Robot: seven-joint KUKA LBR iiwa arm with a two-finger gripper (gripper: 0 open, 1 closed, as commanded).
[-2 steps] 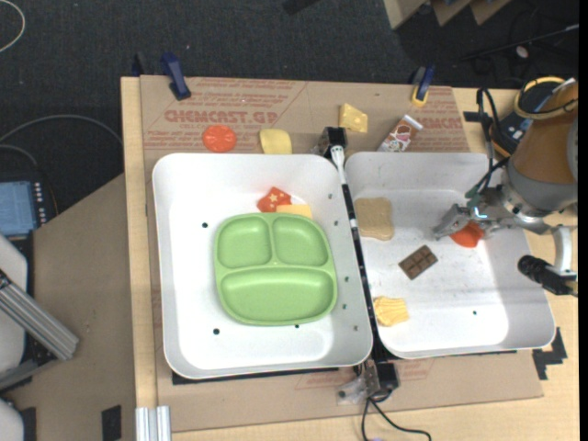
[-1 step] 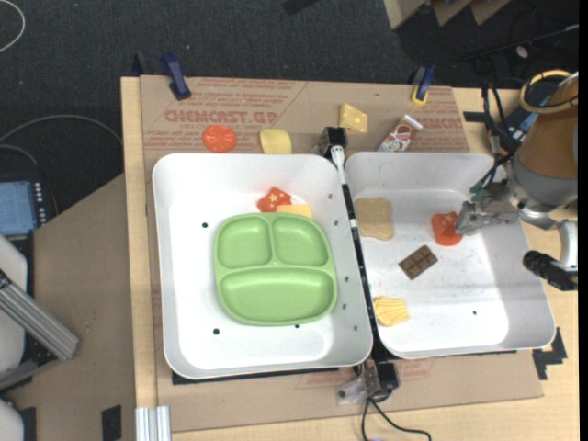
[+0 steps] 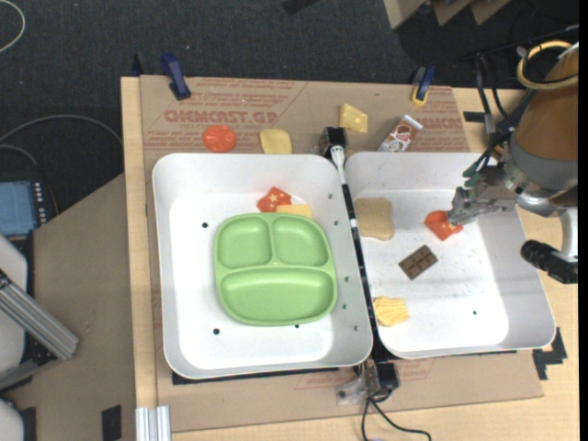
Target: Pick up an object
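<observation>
A yellow piece [image 3: 390, 311] is seen nearest, at the front left of the right bin [image 3: 514, 324], with a brown chocolate square [image 3: 418, 263] just behind it. In the left bin [image 3: 175, 274] a green divided plate [image 3: 274, 267] is set, and a red piece [image 3: 274, 199] with a pale yellow piece [image 3: 295, 211] lies at its far rim. Farther back in the right bin, a tan slice [image 3: 374, 219] lies by the left wall. The gripper [image 3: 457, 211] is lowered onto a red-orange object [image 3: 443, 225], touching it; whether it is pinched cannot be told.
</observation>
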